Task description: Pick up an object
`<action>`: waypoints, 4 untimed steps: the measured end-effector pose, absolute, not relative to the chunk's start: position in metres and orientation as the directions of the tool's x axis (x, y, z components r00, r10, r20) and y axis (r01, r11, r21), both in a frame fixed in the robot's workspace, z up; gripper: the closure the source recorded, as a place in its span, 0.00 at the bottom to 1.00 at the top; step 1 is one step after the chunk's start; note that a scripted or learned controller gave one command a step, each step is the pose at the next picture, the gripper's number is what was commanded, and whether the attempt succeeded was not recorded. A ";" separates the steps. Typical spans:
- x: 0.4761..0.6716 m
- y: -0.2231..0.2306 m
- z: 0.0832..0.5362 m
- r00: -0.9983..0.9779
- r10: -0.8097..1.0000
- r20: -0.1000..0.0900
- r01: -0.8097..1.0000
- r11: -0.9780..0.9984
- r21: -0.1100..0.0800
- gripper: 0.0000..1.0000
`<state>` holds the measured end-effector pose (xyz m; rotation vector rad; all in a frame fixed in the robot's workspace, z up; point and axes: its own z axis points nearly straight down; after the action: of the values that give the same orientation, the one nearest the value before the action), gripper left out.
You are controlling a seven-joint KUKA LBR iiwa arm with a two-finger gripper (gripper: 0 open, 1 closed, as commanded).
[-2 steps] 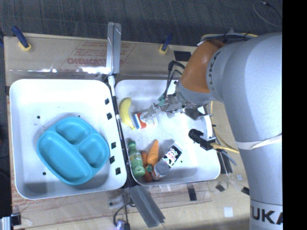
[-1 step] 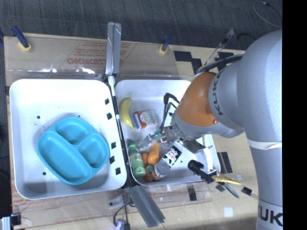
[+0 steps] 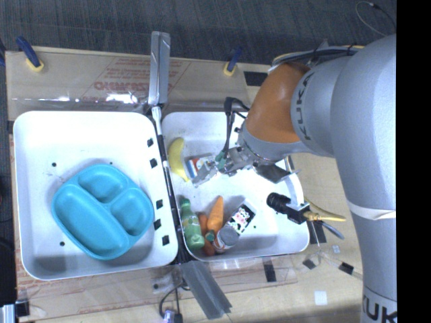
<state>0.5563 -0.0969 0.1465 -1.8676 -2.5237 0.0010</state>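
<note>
Packet [image 3: 199, 167], small and white with a red patch, is my guess at the target. It lies in the right bin [image 3: 202, 128], toward that bin's left wall, just beside the banana [image 3: 176, 159], which runs along the wall itself. The gripper [image 3: 219, 162] hangs low over the bin's middle, touching or nearly touching the packet's right end. The arm [image 3: 316, 113] slants in over the bin's right edge, which is why the gripper meets the packet from the side and not from straight above. Whether the gripper is open or closed I cannot tell, since its metal parts blur into the packet, so no grasp can be claimed.

The rest of the load crowds the bin's near edge. A green bottle [image 3: 190, 226] sits in the near left corner, a carrot [image 3: 215, 212] leans beside it, and a black-and-white box [image 3: 242, 217] lies just right of the carrot. Packed and touching as they are, they look like poor picks. The packet has bare floor on its far side, which gives more room. The banana close by is the risk: a closing grip could nudge it or catch it instead.

The left bin [image 3: 40, 153] bears a blue plate [image 3: 101, 210] with three wells, toward its near left corner, well apart from the work.
</note>
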 end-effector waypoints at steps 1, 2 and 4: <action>0.528 -0.111 0.091 -0.529 0.849 0.003 0.849 0.529 -0.003 0.00; 0.645 -0.116 0.093 -0.525 0.851 0.000 0.851 0.525 0.001 0.00; 0.615 -0.124 0.101 -0.279 0.960 0.003 0.960 0.279 -0.005 1.00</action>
<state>0.6149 -0.1240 0.1014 -1.8827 -2.5078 0.0040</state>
